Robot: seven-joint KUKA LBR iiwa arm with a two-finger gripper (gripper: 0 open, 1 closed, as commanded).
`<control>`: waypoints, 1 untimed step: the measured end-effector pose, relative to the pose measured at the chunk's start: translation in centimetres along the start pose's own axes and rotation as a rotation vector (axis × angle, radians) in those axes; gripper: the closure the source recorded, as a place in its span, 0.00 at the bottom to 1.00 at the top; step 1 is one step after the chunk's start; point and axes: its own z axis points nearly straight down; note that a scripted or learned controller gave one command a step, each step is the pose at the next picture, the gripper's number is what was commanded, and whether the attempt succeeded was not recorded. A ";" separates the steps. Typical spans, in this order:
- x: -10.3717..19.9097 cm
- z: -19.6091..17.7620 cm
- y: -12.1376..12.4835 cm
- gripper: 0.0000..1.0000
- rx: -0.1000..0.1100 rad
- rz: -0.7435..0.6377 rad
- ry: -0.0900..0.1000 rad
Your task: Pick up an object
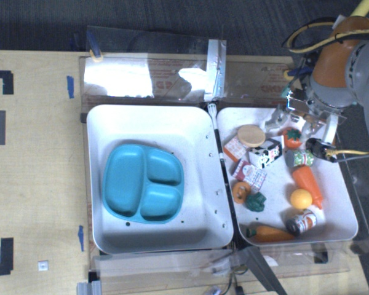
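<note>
The left bin (111,128) holds a blue plate (144,182). In the right bin (347,211), toys crowd the middle. The gripper (293,126) hangs at the far edge over a small red toy (292,139); its grip cannot be told. Likely the approach; next, descend squarely and close.

Wooden bench (31,183) bears two white bins: left (111,118); right (344,217).

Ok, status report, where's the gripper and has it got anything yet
Gripper low over right bin's far corner, nothing seen held. Small red item right by it. Toys crowd that bin; blue tray alone in left bin.
</note>
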 end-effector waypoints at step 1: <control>-5.7 5.0 -7.0 0.00 -0.008 0.297 0.004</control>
